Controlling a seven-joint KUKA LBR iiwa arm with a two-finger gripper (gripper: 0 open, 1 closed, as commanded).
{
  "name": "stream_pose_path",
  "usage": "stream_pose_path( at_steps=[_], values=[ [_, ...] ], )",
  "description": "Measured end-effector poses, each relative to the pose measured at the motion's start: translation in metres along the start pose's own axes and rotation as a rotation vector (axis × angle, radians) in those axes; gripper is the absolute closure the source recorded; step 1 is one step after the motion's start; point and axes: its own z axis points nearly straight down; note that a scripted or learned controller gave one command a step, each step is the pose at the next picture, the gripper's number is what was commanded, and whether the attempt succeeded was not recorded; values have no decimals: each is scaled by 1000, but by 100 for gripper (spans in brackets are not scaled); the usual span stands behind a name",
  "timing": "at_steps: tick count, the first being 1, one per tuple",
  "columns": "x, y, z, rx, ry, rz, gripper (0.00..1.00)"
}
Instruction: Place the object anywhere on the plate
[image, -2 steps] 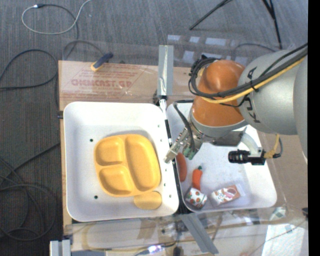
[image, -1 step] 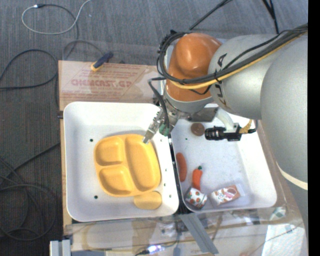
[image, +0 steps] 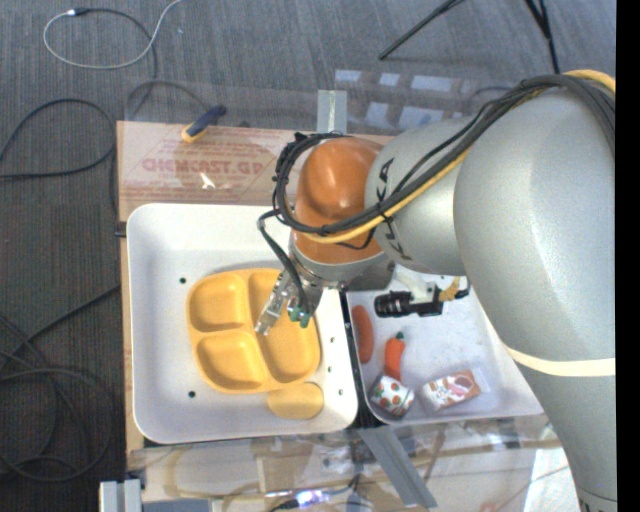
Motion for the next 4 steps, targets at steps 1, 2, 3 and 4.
stream_pose_path(
  at_steps=[1, 2, 3, 4],
  values=[
    [-4, -2, -1, -1, -9, 3, 0],
    [-65, -56, -74, 0, -1, -51, 0],
    [-65, -55, -83, -3, 0, -49, 100],
    [-145, -156, -73, 1, -1, -112, 100]
  ],
)
